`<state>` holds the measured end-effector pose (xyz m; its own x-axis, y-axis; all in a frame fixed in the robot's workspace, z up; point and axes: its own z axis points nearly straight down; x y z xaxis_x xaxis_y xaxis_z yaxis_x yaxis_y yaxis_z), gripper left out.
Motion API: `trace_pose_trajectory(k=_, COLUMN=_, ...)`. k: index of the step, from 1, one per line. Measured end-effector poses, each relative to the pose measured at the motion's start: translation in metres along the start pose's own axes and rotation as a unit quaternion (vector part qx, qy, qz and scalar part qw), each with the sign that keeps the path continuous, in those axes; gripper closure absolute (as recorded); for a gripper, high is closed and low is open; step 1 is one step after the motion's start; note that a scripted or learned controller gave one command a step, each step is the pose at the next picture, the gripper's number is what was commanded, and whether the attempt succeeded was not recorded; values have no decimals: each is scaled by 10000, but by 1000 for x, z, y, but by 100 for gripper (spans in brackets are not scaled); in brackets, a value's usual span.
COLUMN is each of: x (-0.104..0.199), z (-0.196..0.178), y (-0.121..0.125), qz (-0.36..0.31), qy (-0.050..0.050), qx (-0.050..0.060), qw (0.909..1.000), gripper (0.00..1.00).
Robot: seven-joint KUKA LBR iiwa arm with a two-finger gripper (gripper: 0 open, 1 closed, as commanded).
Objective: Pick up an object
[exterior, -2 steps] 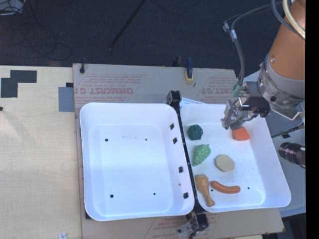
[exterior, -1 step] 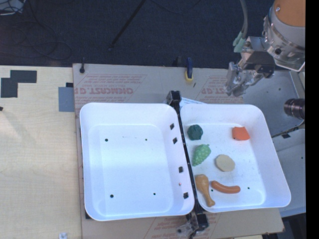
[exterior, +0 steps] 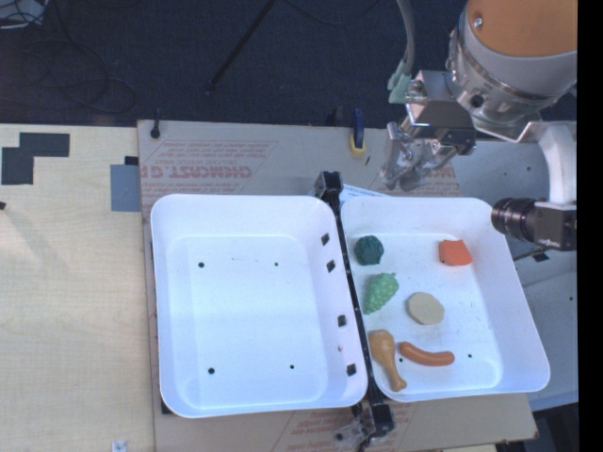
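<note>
Gripper sits above the far rim of the right bin, over the bench rather than inside the bin. Jaw state: can't tell, the fingers blur into metallic clutter at this angle. Nothing visibly held.

Arm comes in from upper right, orange band on top, grey wrist below it. A black cylindrical part sticks out over the right bin's right rim.

Pick candidates are all in the right bin, well apart from the gripper:
- dark green lump, near the divider, closest to the gripper
- light green bumpy piece just below it
- orange block near the right wall
- pale round disc, mid-bin
- tan drumstick shape near the front-left corner
- orange sausage just beside it, tips nearly touching

Objects are mostly separated, with open white floor between the disc, the block and the right wall. The left-side pieces crowd the divider clips.

Left bin has a bare floor with small dark holes.

Both bins rest on a cardboard sheet with red print, on a light wood bench. Dark floor and cables behind.
</note>
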<state>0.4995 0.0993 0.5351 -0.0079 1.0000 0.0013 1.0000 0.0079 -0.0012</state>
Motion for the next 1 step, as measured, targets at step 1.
trace_pose_trajectory(k=1, x=82, z=-2, y=-25, qz=-10, qy=-4, qx=12, qw=10000, gripper=100)
